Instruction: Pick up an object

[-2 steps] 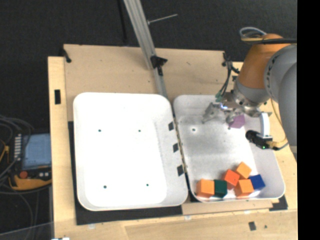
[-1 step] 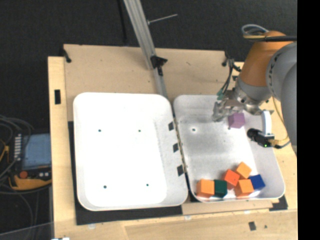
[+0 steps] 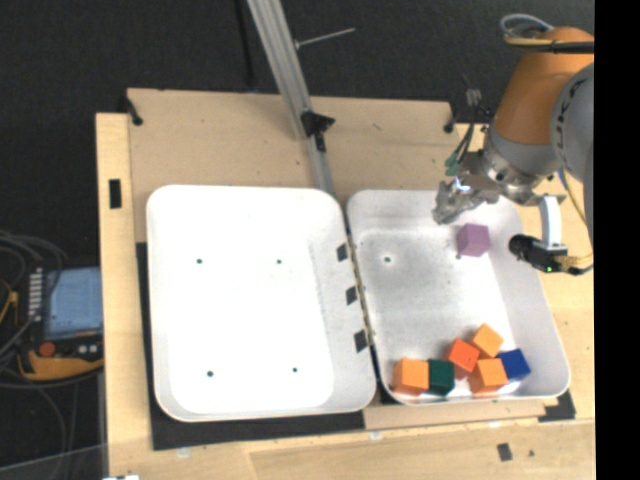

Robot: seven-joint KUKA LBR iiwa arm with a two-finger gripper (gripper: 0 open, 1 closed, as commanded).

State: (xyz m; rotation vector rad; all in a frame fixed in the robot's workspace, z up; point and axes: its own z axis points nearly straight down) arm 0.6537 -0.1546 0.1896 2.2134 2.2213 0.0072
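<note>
A purple cube lies in the right bin, near its far right side. My gripper hangs just up and left of the cube, over the bin's far edge, and nothing shows between its fingers. Along the bin's near edge sits a cluster of blocks: an orange block, a dark green block, a red-orange block, two more orange blocks and a blue block.
The left bin lies beside the right one, joined by clips. A slanted metal rail crosses the bench at the back. A black fitting sticks out at the right bin's right wall.
</note>
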